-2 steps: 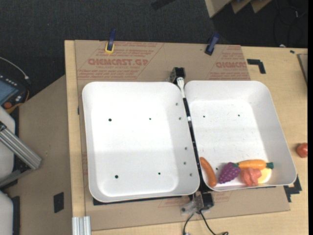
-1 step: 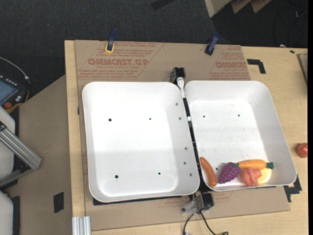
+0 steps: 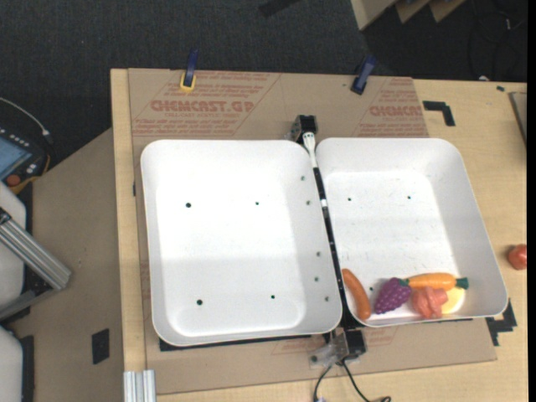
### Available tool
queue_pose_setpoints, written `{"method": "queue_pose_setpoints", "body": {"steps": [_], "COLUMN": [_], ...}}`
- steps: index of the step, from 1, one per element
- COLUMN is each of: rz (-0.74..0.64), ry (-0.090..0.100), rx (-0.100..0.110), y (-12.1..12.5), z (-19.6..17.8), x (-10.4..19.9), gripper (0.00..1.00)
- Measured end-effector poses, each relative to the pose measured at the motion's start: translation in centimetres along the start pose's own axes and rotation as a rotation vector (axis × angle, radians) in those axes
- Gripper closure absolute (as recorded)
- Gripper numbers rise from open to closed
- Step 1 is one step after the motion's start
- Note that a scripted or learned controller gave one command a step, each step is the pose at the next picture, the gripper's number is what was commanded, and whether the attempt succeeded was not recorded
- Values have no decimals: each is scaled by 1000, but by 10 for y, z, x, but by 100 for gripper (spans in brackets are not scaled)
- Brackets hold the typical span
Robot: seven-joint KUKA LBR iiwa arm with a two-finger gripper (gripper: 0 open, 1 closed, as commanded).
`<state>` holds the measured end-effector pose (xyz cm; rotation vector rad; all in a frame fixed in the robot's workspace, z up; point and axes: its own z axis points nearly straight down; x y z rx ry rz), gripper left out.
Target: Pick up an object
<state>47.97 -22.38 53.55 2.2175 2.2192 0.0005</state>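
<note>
Robotics lab bench, cardboard sheet (image 3: 251, 99) clamped under two white bins (image 3: 226, 241), cables, dark carpet

- Two bins are sitting side by side on a board (image 3: 251, 99), the left bin (image 3: 167, 249) touching the right bin (image 3: 469, 224) along their inner edges.
- Toy foods are lying in the right bin's near end: a sausage (image 3: 356, 294) leftmost, then grapes (image 3: 391, 296), then a carrot (image 3: 435, 280) lying behind a lumpy piece (image 3: 427, 303).
- A small object (image 3: 517, 257) is lying on the board, right of the right bin.
- Two clamps (image 3: 189, 72) are gripping the board's far edge.
</note>
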Motion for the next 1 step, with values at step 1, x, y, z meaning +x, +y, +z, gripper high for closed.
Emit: {"method": "queue_pose_setpoints", "body": {"steps": [1], "rz": [0], "ry": [0], "rx": [0], "y": [0], "z": [0], "x": [0], "gripper": [100]}}
